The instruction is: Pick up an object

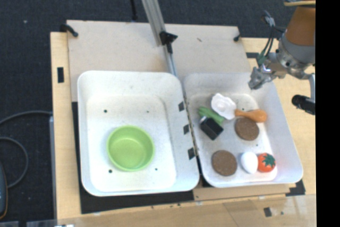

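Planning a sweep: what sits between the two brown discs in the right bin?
In the camera view, nothing: bare bin floor separates the upper brown disc from the lower brown disc. The white egg lies right of that gap.

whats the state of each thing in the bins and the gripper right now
round lime green plastic bowl: upright, nothing in it, in the left bin
two flat round brown patties: lying flat in the right bin, apart
small white egg: touching the red strawberry toy
black block: tilted, lying on the green stalk
grey metal gripper: over the right bin's far edge, holding nothing visible
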Motion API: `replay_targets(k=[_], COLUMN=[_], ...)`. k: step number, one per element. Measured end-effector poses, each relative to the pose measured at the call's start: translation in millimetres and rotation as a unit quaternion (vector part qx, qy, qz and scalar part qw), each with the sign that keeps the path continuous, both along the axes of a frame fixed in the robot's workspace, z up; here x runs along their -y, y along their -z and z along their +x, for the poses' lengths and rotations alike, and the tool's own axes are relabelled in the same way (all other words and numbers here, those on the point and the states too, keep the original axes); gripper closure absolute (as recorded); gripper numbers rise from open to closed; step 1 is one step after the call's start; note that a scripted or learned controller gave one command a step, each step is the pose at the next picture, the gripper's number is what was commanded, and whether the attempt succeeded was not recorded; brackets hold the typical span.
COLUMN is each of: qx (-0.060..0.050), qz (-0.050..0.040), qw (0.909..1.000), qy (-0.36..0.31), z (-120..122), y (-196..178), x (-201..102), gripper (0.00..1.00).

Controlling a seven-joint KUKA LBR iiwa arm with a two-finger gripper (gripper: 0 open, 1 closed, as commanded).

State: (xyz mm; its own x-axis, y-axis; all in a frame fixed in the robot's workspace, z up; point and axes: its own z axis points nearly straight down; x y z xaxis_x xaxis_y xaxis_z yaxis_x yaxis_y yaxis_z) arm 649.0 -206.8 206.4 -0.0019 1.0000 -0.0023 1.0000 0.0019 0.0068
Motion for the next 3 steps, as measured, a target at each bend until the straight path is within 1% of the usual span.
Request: replay_targets(k=[1,2,3], qx=[-0.002,-0.003,-0.003], qz=[0.0001,0.0008,0.0016], qw=[1.0000,1.0000,1.0000], qy=[0.000,-0.001,-0.002], z=[0,-6,-4], y=[-52,-54,-60], x=[2,-44,-90], gripper=[1.00,1.00,1.00])
